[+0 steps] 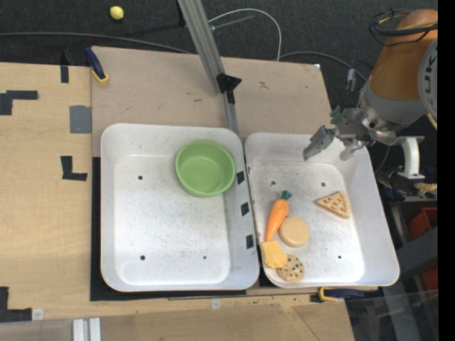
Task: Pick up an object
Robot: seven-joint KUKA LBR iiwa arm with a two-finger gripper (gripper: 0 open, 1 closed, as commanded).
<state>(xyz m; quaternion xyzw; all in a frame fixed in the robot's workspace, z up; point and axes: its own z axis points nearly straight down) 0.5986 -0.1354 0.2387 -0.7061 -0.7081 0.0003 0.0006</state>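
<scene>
My gripper (pixel 331 148) hangs over the far right part of the right bin (pixel 370 261), open, with nothing between its fingers. Below it in that bin lie a toy pizza slice (pixel 334 204), an orange carrot (pixel 277 217), a round tan bun (pixel 294 231), a yellow cheese wedge (pixel 273 253) and a chocolate-chip cookie (pixel 291 268). The pizza slice is the nearest, a short way toward the front from the fingertips. A green bowl (pixel 205 167) sits in the far part of the left bin (pixel 121 212).
A slanted metal pole (pixel 206 41) runs down to the divider between the bins. Cables trail across the dark floor behind the bench. A small yellow ball (pixel 116 12) lies on the floor at far left.
</scene>
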